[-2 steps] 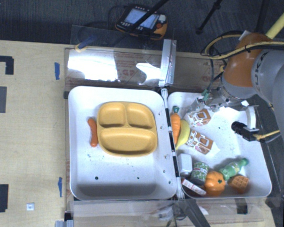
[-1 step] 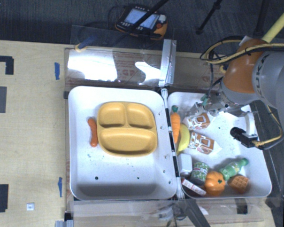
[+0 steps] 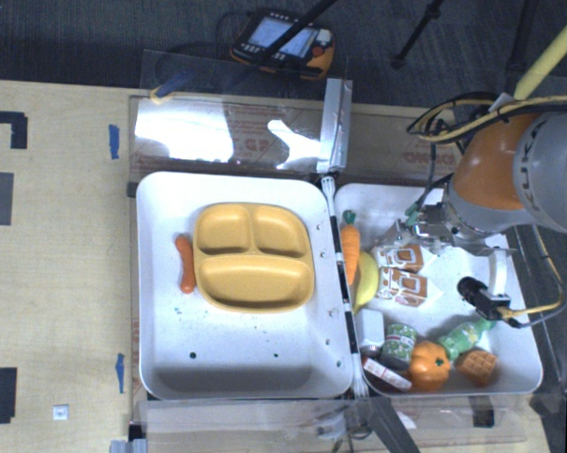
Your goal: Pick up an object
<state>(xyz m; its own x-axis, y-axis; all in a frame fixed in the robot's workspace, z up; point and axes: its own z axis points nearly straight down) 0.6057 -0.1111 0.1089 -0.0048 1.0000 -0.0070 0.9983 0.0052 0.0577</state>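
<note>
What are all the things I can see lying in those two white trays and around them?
Bins: 2, white, side by side on the bench: left, right.
Divided plate: 1, yellow, middle of left bin.
Sausage: 1, orange-red, left bin, just left of the plate.
Carrot: 1, orange, right bin's left edge.
Lemon: 1, yellow, below the carrot.
Packet: 1, white with brown squares, middle of right bin.
Orange fruit: 1, orange, front of right bin.
Handheld screen: 1, black, behind the bins.
Arm: 1, grey with orange band, over right bin.
</note>
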